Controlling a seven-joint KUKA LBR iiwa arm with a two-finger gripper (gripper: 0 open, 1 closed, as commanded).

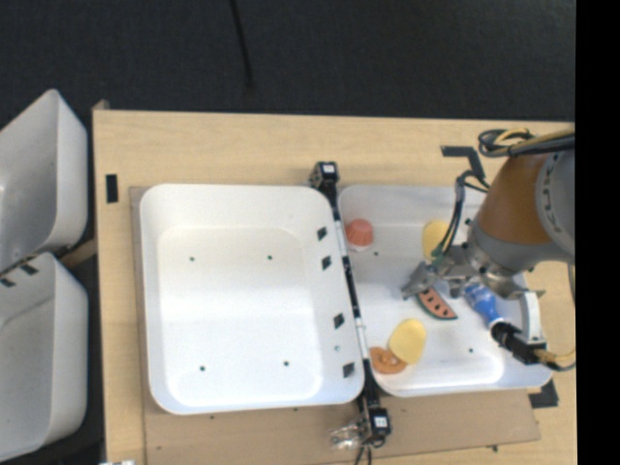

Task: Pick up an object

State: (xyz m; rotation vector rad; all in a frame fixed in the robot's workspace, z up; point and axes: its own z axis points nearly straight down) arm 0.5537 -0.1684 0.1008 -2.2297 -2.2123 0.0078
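Grey robot arm with a broad orange band, black cables, and a dark metal hand.

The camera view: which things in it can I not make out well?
- Gripper: too small and blurred to judge.
- Yellow piece: partly behind the arm.
- Blue object: partly under the wrist.
- Orange piece: partly covered by the yellow lemon.
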